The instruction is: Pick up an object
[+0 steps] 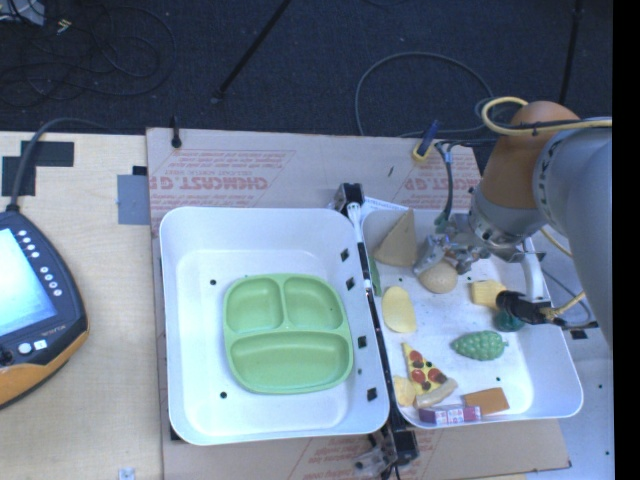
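Low over the right bin (pixel 560 393), the pincer (pixel 447 258) hangs at that bin's upper part, directly above a small beige rounded piece (pixel 437 279); whether it grips anything cannot be told, since the metal parts blur together. Relative to that beige piece: a tan wedge (pixel 398 240) lies just up-left, its point aimed away from the camera; a pale yellow oval (pixel 399 309) sits below-left, long axis running near to far; a yellow block (pixel 487 292) lies to the right; a green knobbly fruit (pixel 479 345) rests lower right, long axis across the bin; a pizza slice (pixel 425 373) lies further below. Across the divider, the left bin (pixel 190 268) holds a green three-compartment tray (pixel 288 331).
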Robot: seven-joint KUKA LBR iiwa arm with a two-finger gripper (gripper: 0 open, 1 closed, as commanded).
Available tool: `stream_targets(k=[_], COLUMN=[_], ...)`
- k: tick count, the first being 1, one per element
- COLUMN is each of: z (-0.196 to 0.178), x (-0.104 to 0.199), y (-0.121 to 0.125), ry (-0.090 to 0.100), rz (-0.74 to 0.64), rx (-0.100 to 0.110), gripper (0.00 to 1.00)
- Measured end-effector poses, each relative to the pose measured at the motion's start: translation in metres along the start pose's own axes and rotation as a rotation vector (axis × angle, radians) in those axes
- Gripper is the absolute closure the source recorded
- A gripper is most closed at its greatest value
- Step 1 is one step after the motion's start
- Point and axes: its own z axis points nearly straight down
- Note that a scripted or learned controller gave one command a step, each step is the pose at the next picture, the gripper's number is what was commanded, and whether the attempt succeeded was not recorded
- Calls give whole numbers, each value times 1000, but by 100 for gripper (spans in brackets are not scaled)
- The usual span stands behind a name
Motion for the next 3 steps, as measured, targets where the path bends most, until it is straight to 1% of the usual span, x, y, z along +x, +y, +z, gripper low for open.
stream_targets(k=[1,2,3], z=[-105,-83,-127], x=[19,52,111], y=[-33,-23,-20], ry=[-3,-2,-2], rz=[0,-1,-4], rx=[-14,-6,-12], gripper=[100,100,100])
